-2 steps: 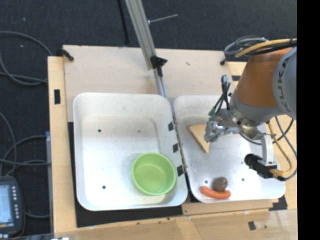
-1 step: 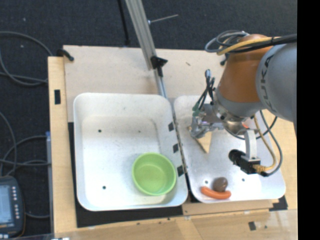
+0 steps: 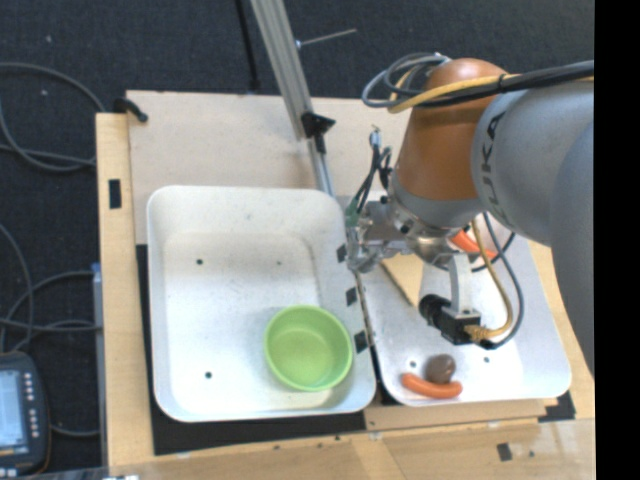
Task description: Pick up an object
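Arm: I see the grey arm (image 3: 540,138) with its orange band reaching in from the right, hanging over the upper left part of the right bin (image 3: 535,363).
Hand: my hand (image 3: 378,250) sits low under the wrist, close to the seam where the two bins meet. The wrist hides it from above, so I cannot tell whether it is spread or pressed together, and I see nothing held in it.
Left bin: the left bin (image 3: 175,218) carries a green bowl (image 3: 308,346), upright, in its near right corner, close to the wall shared with the other bin.
Right bin, near edge: I make out an orange carrot-shaped piece (image 3: 432,387) lying flat along the near rim, and a brown rounded lump (image 3: 440,368) touching it just behind.
Task things versus hand: the bowl lies below and to the left of my hand, across the seam. The orange piece and the brown lump lie nearer the camera in the same bin, apart from the hand.
Counter: both bins rest side by side on a pale wooden counter (image 3: 200,138).
Surroundings: a slanted metal rail (image 3: 278,43) comes down from the top to the far edge of the bins.
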